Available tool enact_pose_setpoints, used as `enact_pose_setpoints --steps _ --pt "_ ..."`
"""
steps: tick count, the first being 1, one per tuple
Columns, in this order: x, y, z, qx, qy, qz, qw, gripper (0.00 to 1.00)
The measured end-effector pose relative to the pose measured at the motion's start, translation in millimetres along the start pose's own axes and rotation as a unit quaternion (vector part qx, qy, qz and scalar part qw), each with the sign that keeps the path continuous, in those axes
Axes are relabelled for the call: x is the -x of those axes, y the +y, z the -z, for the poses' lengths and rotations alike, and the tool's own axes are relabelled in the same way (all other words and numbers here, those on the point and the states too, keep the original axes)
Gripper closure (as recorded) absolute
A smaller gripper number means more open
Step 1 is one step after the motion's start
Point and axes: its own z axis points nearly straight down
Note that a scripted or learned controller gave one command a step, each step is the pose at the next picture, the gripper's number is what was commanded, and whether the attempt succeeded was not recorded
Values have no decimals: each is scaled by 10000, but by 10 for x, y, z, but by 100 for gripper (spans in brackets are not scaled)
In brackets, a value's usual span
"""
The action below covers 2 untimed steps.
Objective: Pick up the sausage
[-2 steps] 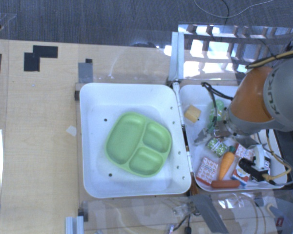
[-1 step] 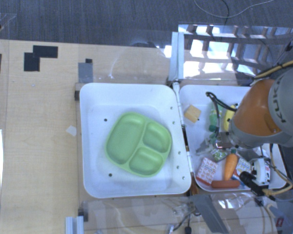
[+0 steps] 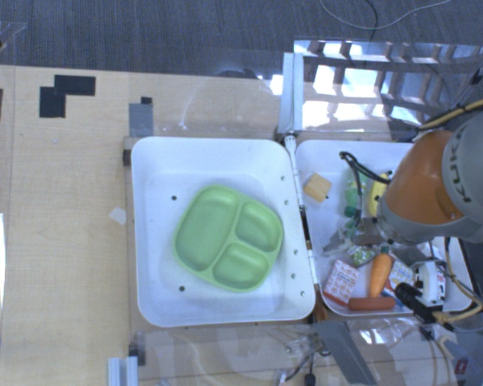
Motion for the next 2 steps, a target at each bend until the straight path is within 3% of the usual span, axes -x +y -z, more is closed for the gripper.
enact_pose_setpoints --steps 1,2 --pt "-15 -144 7 18 -7 299 9996 0" --pt "-199 85 1091 -62 6 -49 10000 0"
